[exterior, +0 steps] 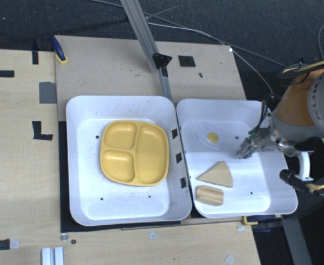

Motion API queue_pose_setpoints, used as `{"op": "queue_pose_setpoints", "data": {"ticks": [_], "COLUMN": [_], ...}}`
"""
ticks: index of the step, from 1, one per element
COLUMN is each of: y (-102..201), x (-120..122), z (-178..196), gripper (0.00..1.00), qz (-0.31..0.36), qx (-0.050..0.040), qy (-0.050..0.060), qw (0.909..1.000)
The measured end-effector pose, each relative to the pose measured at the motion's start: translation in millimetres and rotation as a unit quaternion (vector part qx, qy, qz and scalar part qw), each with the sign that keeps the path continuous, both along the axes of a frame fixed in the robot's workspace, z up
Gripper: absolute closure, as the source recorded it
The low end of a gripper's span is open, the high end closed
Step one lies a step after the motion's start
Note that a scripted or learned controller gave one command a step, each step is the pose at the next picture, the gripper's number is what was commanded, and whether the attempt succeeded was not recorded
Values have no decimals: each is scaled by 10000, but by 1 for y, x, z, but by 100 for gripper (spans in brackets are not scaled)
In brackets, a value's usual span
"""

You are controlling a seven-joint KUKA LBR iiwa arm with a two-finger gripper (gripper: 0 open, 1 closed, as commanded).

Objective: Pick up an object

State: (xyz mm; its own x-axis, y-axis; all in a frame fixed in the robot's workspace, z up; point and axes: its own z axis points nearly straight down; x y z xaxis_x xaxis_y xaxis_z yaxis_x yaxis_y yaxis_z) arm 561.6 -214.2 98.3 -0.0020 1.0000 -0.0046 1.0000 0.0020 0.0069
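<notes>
Tan wedge (218, 174) flat in right bin, tan block (209, 195) just below, small yellow piece (212, 138) above

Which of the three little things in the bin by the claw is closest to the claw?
The tan wedge, just below-left of the claw. The small yellow piece sits a bit farther left, and the tan block farthest.

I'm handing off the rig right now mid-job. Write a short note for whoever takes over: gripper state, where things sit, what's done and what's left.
Gripper: low inside the right bin, near its middle right; nothing seen between its fingers, and open or shut can't be read from this view.
Right bin holds a small yellow round piece toward the upper left, a tan wedge below it, and a tan block near the front left corner.
Left bin holds a yellow divided plate, flat.
Done: arm has reached into the right bin.
Left: grasp and lift an object; none is picked up yet.
</notes>
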Motion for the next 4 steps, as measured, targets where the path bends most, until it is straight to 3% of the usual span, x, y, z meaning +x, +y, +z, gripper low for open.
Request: {"op": "queue_pose_setpoints", "data": {"ticks": [3,4], "y": [1,55], "x": [5,13], "z": [131,120], "gripper": [100,100], "qz": [-3,19], "qx": [16,27], "qy": [19,41], "qw": [10000,10000]}}
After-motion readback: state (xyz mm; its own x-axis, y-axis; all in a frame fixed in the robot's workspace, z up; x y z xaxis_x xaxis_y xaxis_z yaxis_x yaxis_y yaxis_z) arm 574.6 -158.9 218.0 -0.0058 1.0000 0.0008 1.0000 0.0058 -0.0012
